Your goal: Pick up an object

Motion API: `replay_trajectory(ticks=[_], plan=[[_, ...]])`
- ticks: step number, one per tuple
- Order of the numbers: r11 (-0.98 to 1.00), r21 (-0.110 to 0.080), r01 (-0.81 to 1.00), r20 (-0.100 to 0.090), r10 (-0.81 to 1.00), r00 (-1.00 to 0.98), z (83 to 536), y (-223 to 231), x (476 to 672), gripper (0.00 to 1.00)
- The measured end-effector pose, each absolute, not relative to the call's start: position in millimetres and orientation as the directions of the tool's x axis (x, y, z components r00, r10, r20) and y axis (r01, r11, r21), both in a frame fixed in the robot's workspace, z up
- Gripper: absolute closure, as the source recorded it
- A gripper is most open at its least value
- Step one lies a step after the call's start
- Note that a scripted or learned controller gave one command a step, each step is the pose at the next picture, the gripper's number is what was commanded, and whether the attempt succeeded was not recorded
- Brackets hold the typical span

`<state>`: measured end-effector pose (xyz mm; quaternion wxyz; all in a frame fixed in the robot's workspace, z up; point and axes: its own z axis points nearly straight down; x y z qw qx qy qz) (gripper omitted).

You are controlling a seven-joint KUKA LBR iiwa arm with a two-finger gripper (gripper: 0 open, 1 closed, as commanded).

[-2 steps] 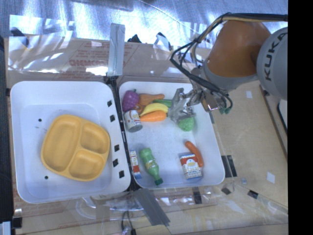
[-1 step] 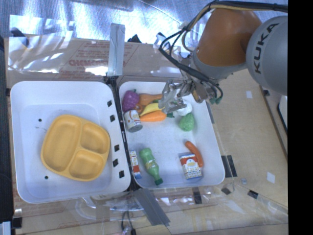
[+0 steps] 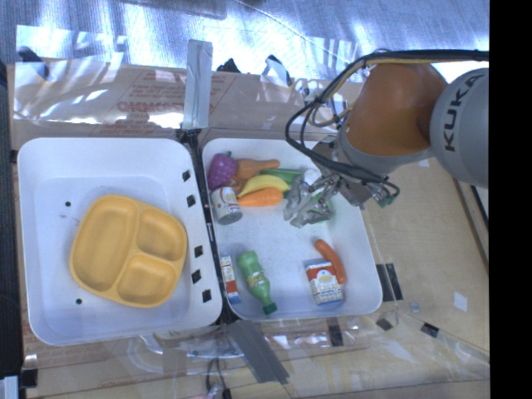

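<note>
My gripper hangs in the right bin, just right of a cluster of toy food. That cluster holds a purple grape bunch, a yellow banana, an orange carrot, a green vegetable and a small can. Lower in the bin lie a green bottle, an orange sausage, a small red and blue carton and a slim packet along the left wall. Nothing is visibly held.
The left bin holds a yellow divided tray. The arm's orange band and cables hang over the right bin's top right corner. A central divider with black clips separates the bins.
</note>
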<state>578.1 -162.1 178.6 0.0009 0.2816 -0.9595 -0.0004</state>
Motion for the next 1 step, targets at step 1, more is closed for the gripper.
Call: replay_trajectory(ticks=[1], plan=[[0.822,-0.003,-0.569,-0.005,-0.569,-0.822,221.8,-81.4,595.7,1.00]])
